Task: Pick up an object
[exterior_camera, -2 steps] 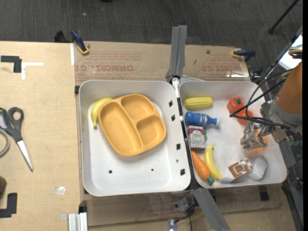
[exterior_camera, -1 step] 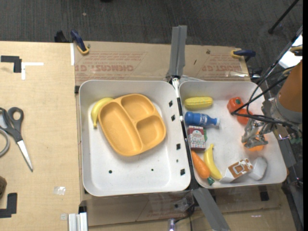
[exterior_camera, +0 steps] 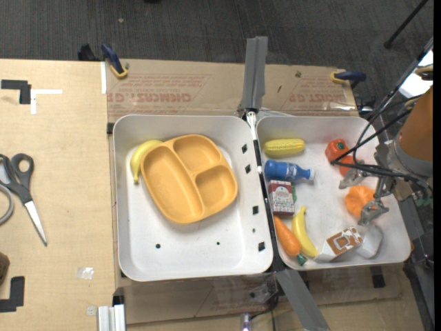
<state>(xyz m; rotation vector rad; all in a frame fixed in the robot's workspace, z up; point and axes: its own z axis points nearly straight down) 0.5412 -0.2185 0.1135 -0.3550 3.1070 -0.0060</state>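
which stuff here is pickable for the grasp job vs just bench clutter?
Job, right bin: corn cob, blue bottle, small carton, carrot, banana, red pepper, orange fruit, gripper above.
Also candidates, left bin: yellow tray, second banana.

Clutter: scissors, clamps.

- An orange band (exterior_camera: 419,131) is showing on the arm at the right edge.
- Black cables (exterior_camera: 375,126) are running along it.
- Metal-grey fingers (exterior_camera: 373,211) are catching light.
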